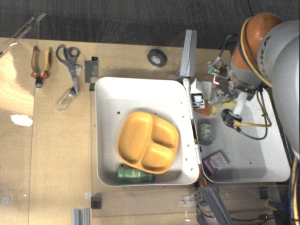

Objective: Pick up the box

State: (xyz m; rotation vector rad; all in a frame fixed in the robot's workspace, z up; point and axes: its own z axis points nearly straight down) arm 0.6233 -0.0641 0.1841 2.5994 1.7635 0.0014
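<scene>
A small purple box point(215, 161) lies flat near the front left corner of the right bin point(272, 172). My gripper point(218, 96) hangs over the back left corner of that bin, well behind the box and apart from it. Under and beside the gripper sit a small white and black carton point(197, 97), an orange-brown item point(203, 108) and a yellow item point(228, 105). The arm's grey body and orange band point(255, 32) cover the bin's back right part.
A green-grey can point(205, 131) lies by the right bin's left wall, between the gripper and the purple box. The left bin point(108, 125) holds a yellow divided plate point(148, 141) and a green bottle point(135, 174). Scissors point(71, 64), pliers point(40, 64) and a tape roll point(157, 57) lie on the bench.
</scene>
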